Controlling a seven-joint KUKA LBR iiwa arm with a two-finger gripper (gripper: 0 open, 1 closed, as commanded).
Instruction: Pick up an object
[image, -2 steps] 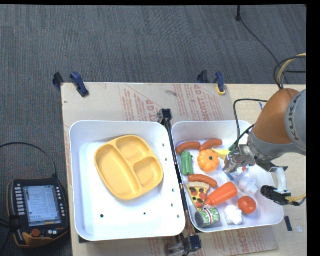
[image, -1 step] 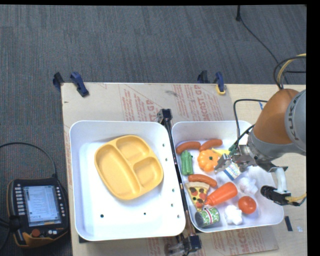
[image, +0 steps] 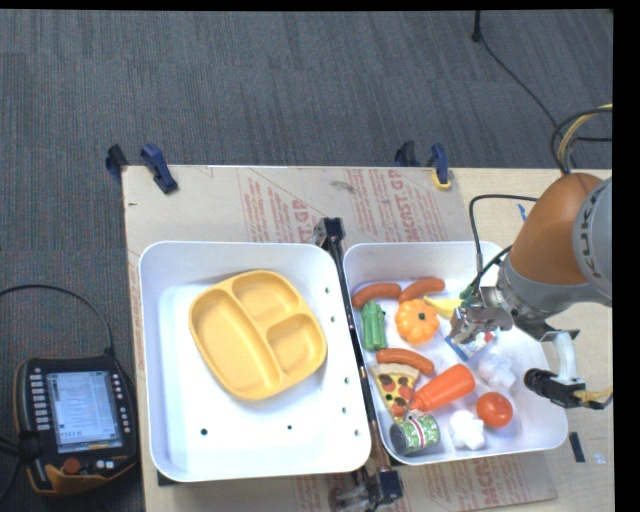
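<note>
Left bin: the shallow white left bin (image: 160, 400) has bare floor along its front and left sides; a yellow three-compartment plastic plate (image: 258, 332) fills its middle.
Right bin: the shallow white right bin (image: 530, 425) is crowded with toy food packed closely.
Blockers: an orange toy pumpkin (image: 417, 322) and an orange toy carrot (image: 443, 387) lie near the metal two-finger gripper (image: 472, 325).
Gap: bare floor shows at the bin's far right.

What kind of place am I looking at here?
Likely a robotics lab: a clamped wooden bench holding two white bins, a robot arm, and a teach pendant on grey carpet.
</note>
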